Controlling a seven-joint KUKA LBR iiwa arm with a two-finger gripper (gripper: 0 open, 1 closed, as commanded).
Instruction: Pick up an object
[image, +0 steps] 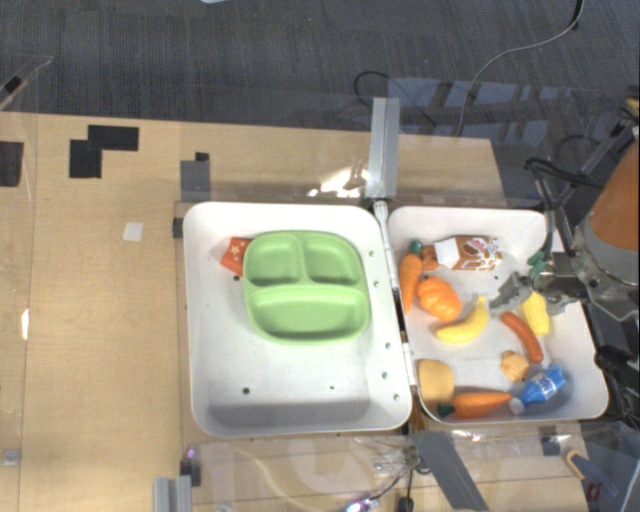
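While the grey arm with its orange band (612, 215) reaches in from the right, we see its two-finger gripper (527, 290) low over the right-hand shallow white bin (595, 400), just beside a small yellow corn-like piece (536, 313). We cannot tell how wide the jaws stand, nor whether they have hold of anything.

In that bin lie a yellow plastic banana (466, 324), a round orange pumpkin-like toy (438, 297), a long orange carrot (409, 280) against the left wall, a brown-and-white printed packet (470, 253) near the far wall, a red sausage-shaped piece (522, 335), a blue bottle (540, 388), a second orange carrot (480, 404) along the near wall and a tan rounded lump (435, 378).

The left-hand white bin (290, 405) holds a green three-compartment plastic tray (304, 285), with a red-orange piece (234, 256) touching its left edge.
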